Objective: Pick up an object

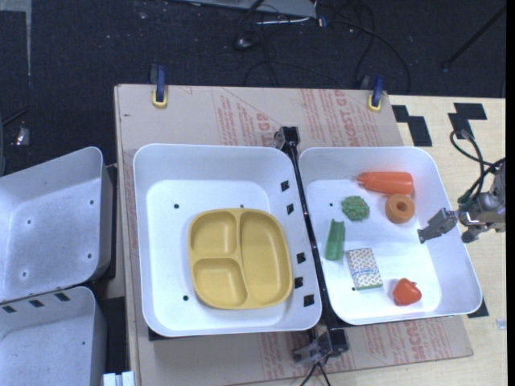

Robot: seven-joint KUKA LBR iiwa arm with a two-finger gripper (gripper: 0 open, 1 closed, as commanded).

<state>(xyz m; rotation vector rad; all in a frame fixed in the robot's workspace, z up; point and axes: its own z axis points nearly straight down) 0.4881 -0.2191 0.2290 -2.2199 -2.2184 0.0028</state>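
Observation:
The right bin [451, 190] holds several small items. An orange carrot [386, 182] lies at the back, with an orange ring [400, 208] just in front of it. A green broccoli piece [355, 208] and a long green vegetable [335, 239] sit toward the bin's left side. A small patterned box [364, 268] and a red pepper [406, 292] lie near the front. My gripper [436, 226] hangs over the bin's right side, right of the ring and apart from every item, with nothing visibly held.
A yellow divided plate [240, 257] lies in the left bin [153, 215]. A black divider [304, 232] runs between the two bins. Spare white bins [48, 215] sit off the bench to the left. Cables trail at the right edge.

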